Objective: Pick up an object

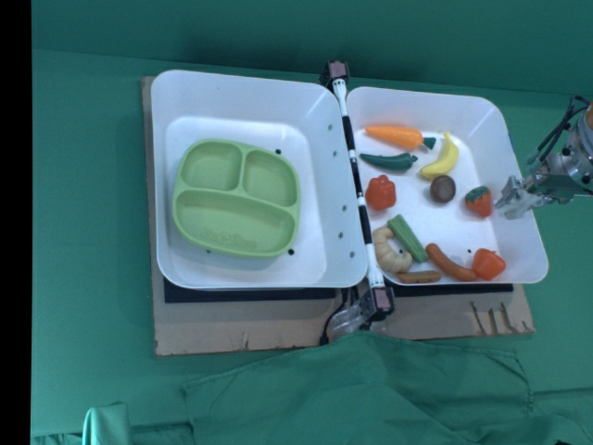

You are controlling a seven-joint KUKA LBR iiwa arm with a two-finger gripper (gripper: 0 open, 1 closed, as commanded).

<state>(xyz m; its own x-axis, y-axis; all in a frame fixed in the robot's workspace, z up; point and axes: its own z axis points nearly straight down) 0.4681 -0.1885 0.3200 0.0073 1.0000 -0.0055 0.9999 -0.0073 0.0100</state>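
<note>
The right bin holds several toy foods: a carrot, a yellow banana, a dark green chili, a red pepper, a brown ball, a strawberry, a green pod, a cream piece, a sausage and a tomato. My gripper hangs over the bin's right rim, just right of the strawberry, with nothing seen in it.
The left bin carries a light green three-compartment plate. A black-and-white divider bar runs between the bins. Both bins rest on a cardboard sheet over green cloth.
</note>
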